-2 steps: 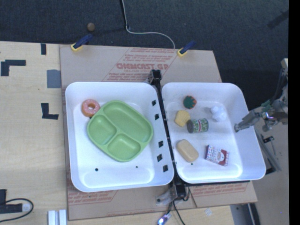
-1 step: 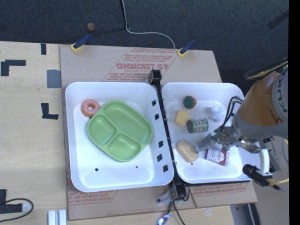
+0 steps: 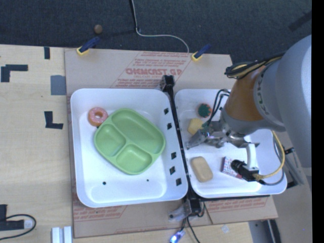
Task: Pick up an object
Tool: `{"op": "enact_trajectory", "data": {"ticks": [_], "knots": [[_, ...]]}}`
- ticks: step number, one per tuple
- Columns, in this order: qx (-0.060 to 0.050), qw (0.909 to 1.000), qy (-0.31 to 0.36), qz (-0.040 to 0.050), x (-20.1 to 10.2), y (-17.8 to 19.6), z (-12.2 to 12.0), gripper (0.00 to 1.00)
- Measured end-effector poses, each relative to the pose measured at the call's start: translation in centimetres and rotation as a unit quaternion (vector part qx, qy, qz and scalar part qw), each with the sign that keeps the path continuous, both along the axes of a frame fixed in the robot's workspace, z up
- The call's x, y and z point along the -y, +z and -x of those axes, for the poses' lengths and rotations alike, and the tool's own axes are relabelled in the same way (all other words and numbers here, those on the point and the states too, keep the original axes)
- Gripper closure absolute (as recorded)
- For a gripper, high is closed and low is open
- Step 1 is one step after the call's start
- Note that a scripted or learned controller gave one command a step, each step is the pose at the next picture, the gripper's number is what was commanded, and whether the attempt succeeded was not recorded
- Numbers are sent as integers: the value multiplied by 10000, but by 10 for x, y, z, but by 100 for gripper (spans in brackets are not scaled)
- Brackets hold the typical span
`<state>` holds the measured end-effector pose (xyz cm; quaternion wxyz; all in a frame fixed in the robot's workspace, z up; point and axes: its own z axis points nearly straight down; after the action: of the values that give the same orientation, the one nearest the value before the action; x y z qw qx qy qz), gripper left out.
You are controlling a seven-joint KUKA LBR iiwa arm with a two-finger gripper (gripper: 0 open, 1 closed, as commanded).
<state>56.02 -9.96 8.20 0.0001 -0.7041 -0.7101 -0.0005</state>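
Observation:
My gripper [image 3: 198, 138] hangs low over the left part of the right bin [image 3: 268, 135], below the grey arm with its orange band. A yellow block [image 3: 195, 125] lies just behind it, and a tan bread-shaped piece [image 3: 202, 169] lies just in front of it. A small green and red object [image 3: 204, 109] sits near the bin's back. A pink and white packet [image 3: 230, 167] rests at the front, partly under the arm's black fitting. I see nothing held by the gripper.
The left bin [image 3: 81, 151] holds a green divided plate [image 3: 129, 140] and a pink donut [image 3: 97, 116] at its back left. A black divider [image 3: 174, 135] runs between the bins. Cables loop around the arm at the right.

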Motion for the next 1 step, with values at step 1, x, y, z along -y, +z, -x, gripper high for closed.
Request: {"op": "enact_trajectory", "data": {"ticks": [1], "knots": [[8, 10000, -28, 7, -1, 2, -41, 0]]}}
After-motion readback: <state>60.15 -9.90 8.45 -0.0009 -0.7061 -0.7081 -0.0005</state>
